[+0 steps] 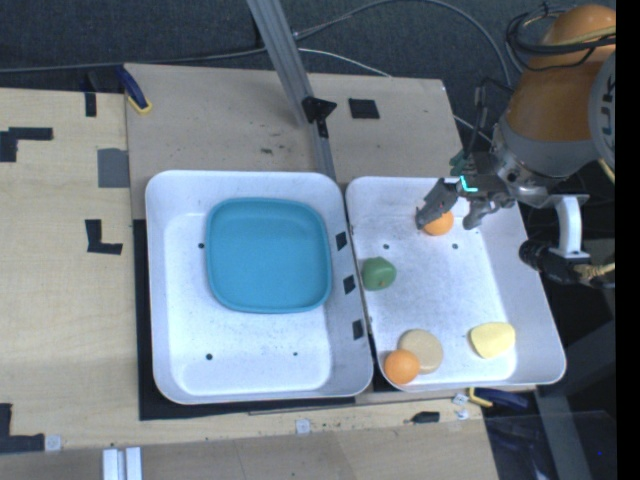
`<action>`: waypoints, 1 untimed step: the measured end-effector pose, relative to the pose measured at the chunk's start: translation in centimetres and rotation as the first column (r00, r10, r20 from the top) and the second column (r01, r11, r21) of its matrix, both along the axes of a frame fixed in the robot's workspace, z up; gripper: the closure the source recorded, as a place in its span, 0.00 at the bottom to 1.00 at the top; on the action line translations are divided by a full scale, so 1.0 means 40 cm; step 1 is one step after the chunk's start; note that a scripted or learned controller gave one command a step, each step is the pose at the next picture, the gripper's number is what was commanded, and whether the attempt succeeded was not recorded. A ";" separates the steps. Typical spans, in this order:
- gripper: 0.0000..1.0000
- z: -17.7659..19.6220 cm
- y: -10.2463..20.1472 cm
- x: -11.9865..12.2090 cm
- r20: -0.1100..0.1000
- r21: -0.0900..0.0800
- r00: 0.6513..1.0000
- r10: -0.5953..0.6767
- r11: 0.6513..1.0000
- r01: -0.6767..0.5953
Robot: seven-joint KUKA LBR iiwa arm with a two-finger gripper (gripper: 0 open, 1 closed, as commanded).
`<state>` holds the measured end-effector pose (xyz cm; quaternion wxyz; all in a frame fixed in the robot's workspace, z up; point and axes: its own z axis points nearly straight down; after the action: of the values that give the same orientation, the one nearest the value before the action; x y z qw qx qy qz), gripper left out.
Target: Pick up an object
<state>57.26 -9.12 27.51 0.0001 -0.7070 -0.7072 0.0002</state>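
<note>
Camera view: a small orange object (438, 225) lies near the far edge of the right bin (520, 278), the gripper (452, 212) poised over it, fingers apart on either side and not yet clamped. Nothing looks lifted; closing and raising remain. A green object (378, 273) sits nearer the bin's left wall, beside the blue plate (268, 254) in the left bin (180, 298).

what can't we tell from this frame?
- Orange object under the gripper, right bin: partly covered by the gripper, so contact or grasp is unclear from the overhead camera view.
- Beige object: its near-left side is overlapped by the orange ball, so its full shape is hidden.
- Arm: cut off by the right edge.
- What the green object is: too small.
</note>
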 end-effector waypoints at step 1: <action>0.00 0.000 0.000 0.000 0.000 0.000 1.000 0.000 1.000 0.000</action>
<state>57.26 -9.12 27.51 0.0002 -0.7070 -0.7072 0.0002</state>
